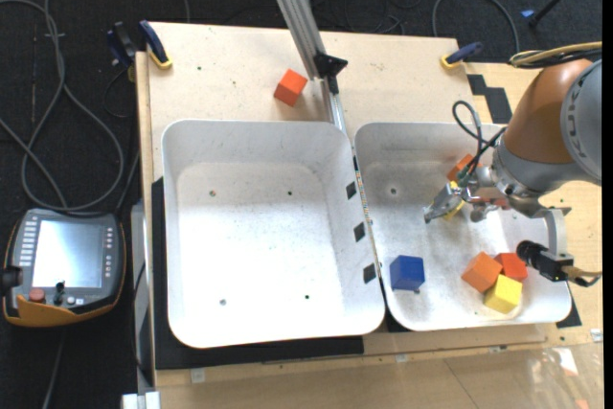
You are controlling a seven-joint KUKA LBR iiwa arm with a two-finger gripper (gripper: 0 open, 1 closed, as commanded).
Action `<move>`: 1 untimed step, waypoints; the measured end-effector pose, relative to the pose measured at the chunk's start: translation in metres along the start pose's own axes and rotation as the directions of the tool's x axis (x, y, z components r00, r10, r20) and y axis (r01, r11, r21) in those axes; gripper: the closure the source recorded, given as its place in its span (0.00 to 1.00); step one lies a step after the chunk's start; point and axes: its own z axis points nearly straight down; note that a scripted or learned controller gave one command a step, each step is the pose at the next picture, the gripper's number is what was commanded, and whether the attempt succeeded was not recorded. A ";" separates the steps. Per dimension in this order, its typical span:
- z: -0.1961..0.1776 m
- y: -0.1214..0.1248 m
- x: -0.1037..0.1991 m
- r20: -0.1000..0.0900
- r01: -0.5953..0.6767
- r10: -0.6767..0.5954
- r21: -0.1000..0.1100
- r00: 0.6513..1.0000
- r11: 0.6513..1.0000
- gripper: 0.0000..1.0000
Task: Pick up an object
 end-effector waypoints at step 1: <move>-0.057 -0.004 -0.008 0.004 -0.005 0.005 -0.011 1.000 1.000 0.00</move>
